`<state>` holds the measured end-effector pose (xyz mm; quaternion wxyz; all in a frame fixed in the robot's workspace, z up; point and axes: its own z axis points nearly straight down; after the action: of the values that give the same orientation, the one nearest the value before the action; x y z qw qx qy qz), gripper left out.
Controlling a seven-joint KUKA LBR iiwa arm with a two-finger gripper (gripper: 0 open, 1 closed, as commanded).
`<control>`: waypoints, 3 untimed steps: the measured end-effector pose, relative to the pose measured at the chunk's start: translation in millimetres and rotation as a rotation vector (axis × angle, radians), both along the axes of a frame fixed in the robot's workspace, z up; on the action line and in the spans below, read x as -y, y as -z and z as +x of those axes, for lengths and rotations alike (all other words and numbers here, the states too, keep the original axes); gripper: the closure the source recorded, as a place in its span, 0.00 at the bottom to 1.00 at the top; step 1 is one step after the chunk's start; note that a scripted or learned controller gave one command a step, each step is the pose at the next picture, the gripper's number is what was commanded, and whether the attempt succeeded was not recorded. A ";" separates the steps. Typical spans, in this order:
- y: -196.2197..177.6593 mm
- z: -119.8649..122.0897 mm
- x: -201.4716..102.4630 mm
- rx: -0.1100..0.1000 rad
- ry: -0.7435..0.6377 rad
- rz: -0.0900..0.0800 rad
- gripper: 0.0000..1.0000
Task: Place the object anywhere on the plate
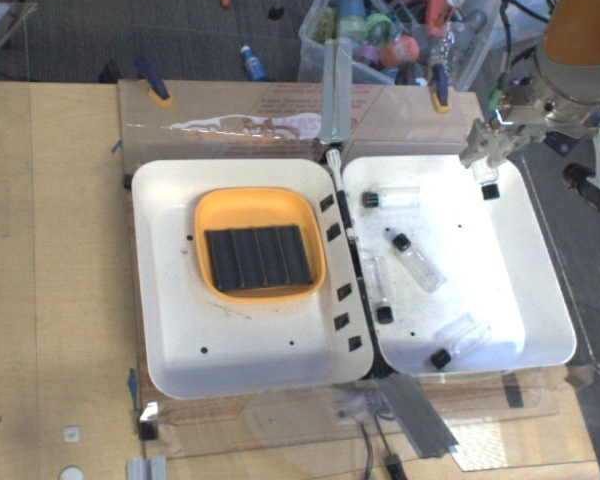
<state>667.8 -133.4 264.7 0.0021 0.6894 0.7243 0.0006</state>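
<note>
At centre-left of the frame an orange plate (260,243) is seen in the left bin (160,298), w/ a dark ribbed insert (258,257) lying on it. In the right bin (540,298), four clear vials w/ black caps are scattered: one near the top (392,198), one mid-bin (416,262), one along the divider (378,290), one at lower right (460,339). The gripper (488,153) is seen at upper right, over the bin's far corner; whether the jaws are open or closed cannot be told, and nothing is seen held.

Risks, as judged: the vials are round, slick and nearly transparent vs. the white bin, so a grasp could be mis-aimed or a vial rolled away. The vial by the divider could be blocked by the wall. On release, a vial could roll off the ribbed insert.
</note>
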 end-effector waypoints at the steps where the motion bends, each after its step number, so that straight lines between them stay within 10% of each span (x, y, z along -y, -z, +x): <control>1: -19.3 -0.2 11.2 0.000 -0.111 0.000 1.00; 2: -96.9 -0.9 74.6 -0.001 -0.115 0.001 1.00; 3: -171.8 -0.2 88.9 0.002 -0.403 -0.003 1.00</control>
<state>667.6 -222.3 436.5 0.0038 0.5306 0.8476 0.0007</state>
